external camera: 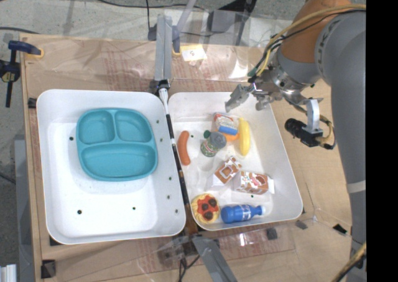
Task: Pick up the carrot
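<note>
- Brown-papered table (93, 66) carries two shallow white plastic bins side by side; the left bin (56, 212) holds one turquoise divided plate (116, 144), and the right bin (283, 169) holds the toy food.
- Grey arm with an orange band (323, 32) reaches in from the right; its jaws (249, 99) hang over the right bin's far edge, spread apart with nothing between them.
- Small orange-red carrot (184, 148) lies against the right bin's left wall, beside the divider, its long axis running roughly parallel to that wall.
- From the jaws, the carrot lies well apart, toward the left and nearer the camera; the jaws would have to cross the bin, I judge.
- Counted in the right bin: one carrot, one yellow banana (244, 137), one blue bottle (239, 213), one small pizza (206, 207), one green-lidded tin (212, 145), and three packets.
</note>
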